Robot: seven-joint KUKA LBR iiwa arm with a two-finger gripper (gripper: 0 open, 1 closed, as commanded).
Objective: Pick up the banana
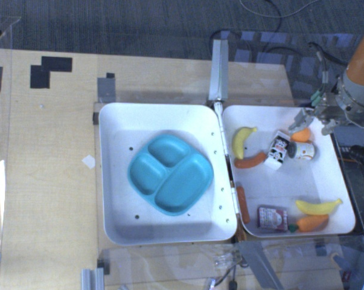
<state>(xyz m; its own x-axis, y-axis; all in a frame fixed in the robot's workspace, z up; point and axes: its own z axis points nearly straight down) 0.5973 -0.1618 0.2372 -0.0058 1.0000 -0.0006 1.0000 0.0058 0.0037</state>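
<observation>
On the pale wooden bench, inside the right bin (344, 189), reach left from the spread, empty gripper (312, 122) toward the upright-lying banana (243, 141) by the divider, or nearward to the crosswise second banana (317, 207).

No legible text; print on small packet (271, 218) too blurred

Two bananas (243, 139) (317, 207), right bin (344, 186)
</observation>
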